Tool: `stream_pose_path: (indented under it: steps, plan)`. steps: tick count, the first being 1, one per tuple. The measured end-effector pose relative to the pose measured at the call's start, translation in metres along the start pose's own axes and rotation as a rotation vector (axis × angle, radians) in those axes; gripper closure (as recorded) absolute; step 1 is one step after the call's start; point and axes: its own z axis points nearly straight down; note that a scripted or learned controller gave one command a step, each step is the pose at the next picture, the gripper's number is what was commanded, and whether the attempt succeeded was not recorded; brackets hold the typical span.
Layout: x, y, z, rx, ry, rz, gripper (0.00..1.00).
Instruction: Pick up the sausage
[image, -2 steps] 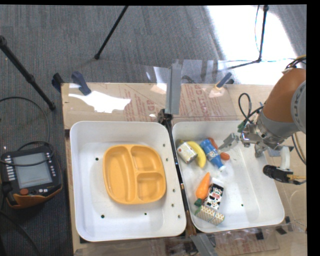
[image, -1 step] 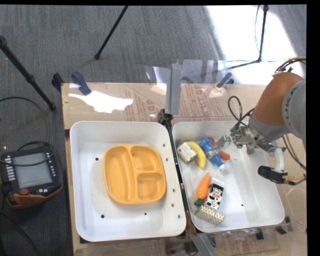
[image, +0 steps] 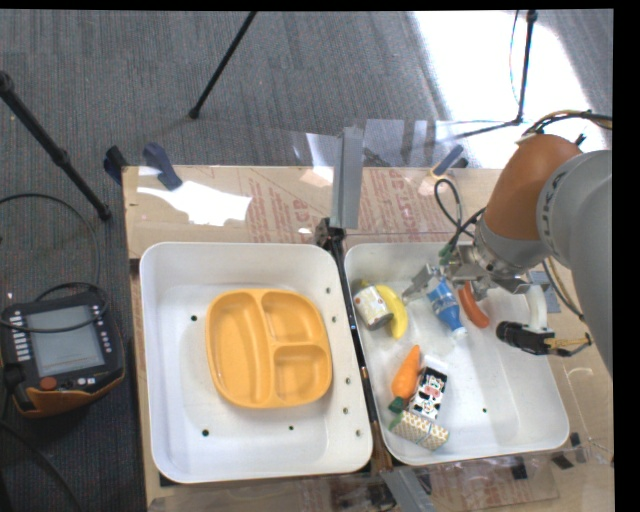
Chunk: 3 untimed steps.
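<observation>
Gripper at sausage, right bin

Currently low over far part of shallow white right bin (image: 520, 425): two-finger gripper (image: 462, 287). Finger state: cannot tell. Reddish-orange sausage (image: 476, 306) just beside it, next to small blue-and-white bottle (image: 445, 304). Left of these, yellow banana (image: 396, 312); nearer, orange carrot (image: 406, 371).

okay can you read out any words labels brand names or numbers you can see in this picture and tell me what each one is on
Nothing can be read for certain.
Bench board: faint reddish mirrored lettering, too washed out to read.
Can: label too small to read.
Cow-patterned carton: print too blurred to read.
Blue bottle: label too small to read.
Patterned box: print too blurred to read.
Teach pendant: screen text too small to read.
</observation>
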Motion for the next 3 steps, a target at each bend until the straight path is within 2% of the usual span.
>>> stream_pose_path:
  steps: [1,2,3]
  plan:
    - [0.041,-0.001,0.002,0.006,0.000,0.315,0.00]
    - [-0.023,-0.023,-0.061,0.002,0.000,0.115,0.00]
    - [-0.037,-0.015,-0.011,-0.014,0.012,0.019,0.00]
